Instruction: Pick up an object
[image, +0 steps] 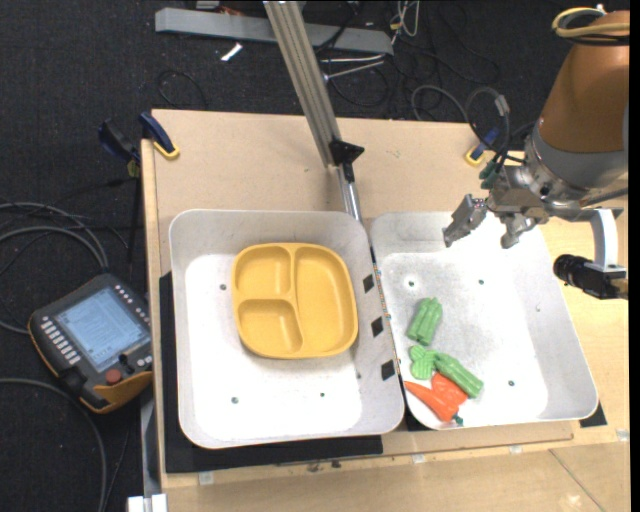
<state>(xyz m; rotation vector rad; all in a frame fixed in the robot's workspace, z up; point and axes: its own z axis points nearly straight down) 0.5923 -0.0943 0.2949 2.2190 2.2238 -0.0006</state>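
My gripper (488, 226) hangs over the back of the right bin (520, 300), its two grey fingers spread apart with nothing between them. Well below it, in the bin's left part, lies a short green toy vegetable (425, 320). Nearer the front left corner a longer green piece (452, 371) rests beside an orange carrot-like toy (438, 399). A yellow divided plate (296, 300) sits in the middle of the left bin (200, 300).
A slanted metal pole (312, 85) crosses the bench from the top toward the gap between the bins. A teach pendant (95, 340) lies off the bench at the left. Clamps (160, 138) sit at the bench's back corners.
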